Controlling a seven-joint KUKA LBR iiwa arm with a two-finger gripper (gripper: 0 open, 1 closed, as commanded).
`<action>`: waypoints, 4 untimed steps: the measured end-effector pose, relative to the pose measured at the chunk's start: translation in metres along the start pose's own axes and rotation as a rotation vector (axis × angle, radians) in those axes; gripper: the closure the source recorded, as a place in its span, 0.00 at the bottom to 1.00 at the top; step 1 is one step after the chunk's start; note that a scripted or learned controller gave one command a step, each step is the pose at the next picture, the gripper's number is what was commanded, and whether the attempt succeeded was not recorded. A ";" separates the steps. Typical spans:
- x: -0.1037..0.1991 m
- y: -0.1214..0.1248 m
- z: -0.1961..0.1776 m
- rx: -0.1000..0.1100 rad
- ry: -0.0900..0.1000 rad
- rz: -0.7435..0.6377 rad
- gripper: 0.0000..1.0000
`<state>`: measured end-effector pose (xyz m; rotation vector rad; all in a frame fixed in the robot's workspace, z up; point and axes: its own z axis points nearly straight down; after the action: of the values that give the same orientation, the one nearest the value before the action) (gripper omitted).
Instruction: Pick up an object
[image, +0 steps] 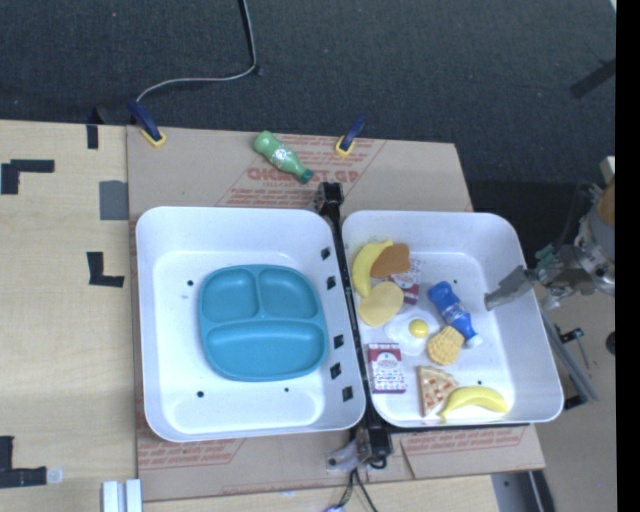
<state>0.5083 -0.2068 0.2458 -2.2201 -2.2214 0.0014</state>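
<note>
Two shallow white bins sit side by side on the tabletop (60, 300), and the right bin (500, 235) serves as the landmark here. Inside the right bin, toward its left wall, lie a yellow banana-shaped piece (366, 262) touching a brown bun-like piece (392, 260), with a pale yellow round chip (380, 303) just below them. Near the bin's middle are a fried egg toy (412, 328), a blue bottle (450, 310) lying tilted, and a yellow waffle-like piece (445, 347) touching the bottle's lower end. Lower in the bin sit a small red-and-white carton (385, 367), a pizza slice (433, 388) and a yellow banana (474, 401) close to the bin's front wall. The arm's claw (505, 290) hangs over the right bin's right wall, well apart from the toys, with nothing visible between its fingers; whether those fingers are parted or together cannot be told from this angle. To the left of the right bin, touching it along a black divider, is the left bin (160, 240), which holds a blue sectioned plate (263, 322). Beyond the right bin's far left corner, on brown cardboard (410, 175), lies a green bottle (282, 157), with two yellow-tipped clamps (349, 137) near it.
</note>
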 end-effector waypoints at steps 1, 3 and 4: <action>0.074 -0.011 0.114 0.003 0.002 -0.002 0.00; 0.110 0.088 0.159 -0.006 -0.002 -0.001 0.00; 0.107 0.159 0.161 0.006 0.000 0.000 0.00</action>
<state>0.6671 -0.0996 0.0844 -2.2167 -2.2186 0.0082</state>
